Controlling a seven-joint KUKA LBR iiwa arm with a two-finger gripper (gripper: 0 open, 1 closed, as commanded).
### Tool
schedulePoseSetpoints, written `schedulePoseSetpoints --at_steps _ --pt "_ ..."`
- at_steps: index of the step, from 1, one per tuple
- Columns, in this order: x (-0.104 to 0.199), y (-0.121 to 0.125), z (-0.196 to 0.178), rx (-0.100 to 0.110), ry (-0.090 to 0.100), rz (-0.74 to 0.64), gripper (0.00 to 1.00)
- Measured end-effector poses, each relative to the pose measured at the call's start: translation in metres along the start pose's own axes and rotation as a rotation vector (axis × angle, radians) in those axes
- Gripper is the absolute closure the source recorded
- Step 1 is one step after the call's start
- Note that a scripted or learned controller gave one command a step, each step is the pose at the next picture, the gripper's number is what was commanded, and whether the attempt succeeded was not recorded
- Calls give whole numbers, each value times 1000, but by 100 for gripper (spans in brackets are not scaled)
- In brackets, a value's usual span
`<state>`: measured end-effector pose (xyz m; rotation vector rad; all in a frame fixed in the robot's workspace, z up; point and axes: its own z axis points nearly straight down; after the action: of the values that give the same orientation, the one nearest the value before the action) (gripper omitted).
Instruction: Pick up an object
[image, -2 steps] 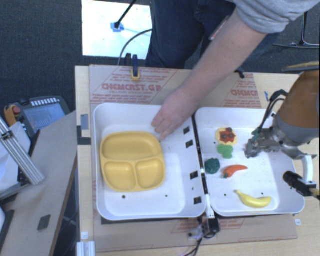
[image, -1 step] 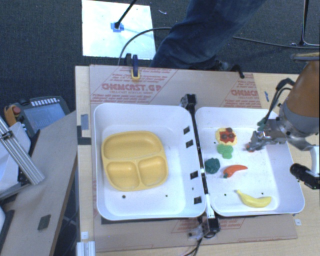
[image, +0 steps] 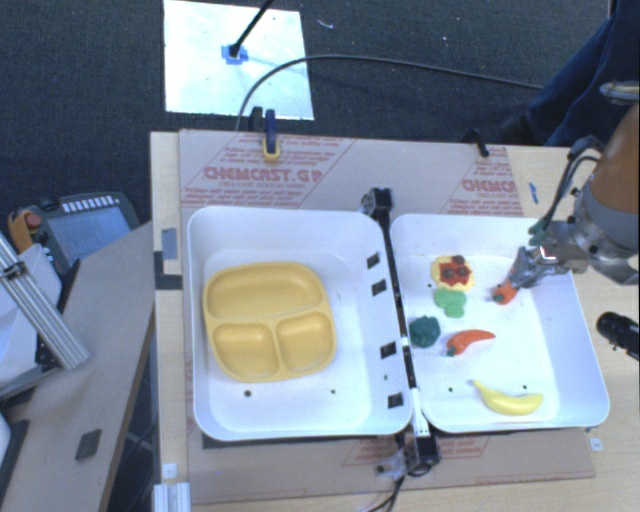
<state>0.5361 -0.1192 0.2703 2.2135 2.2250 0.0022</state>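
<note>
1 small orange toy sat at the fingers; grip state unclear. Shallow tip contact could let it slip on lift.

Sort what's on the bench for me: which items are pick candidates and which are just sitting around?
Job:
gripper, low in the right bin
small orange piece at its tip
pizza toy
green piece
broccoli
carrot
banana

Lying about:
yellow tray in the left bin
cardboard sheet
pendant at left
</note>
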Motion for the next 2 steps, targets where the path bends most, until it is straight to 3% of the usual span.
schedulePoseSetpoints --at_steps 2 --pt "96 31 24 2 1 -3 100"
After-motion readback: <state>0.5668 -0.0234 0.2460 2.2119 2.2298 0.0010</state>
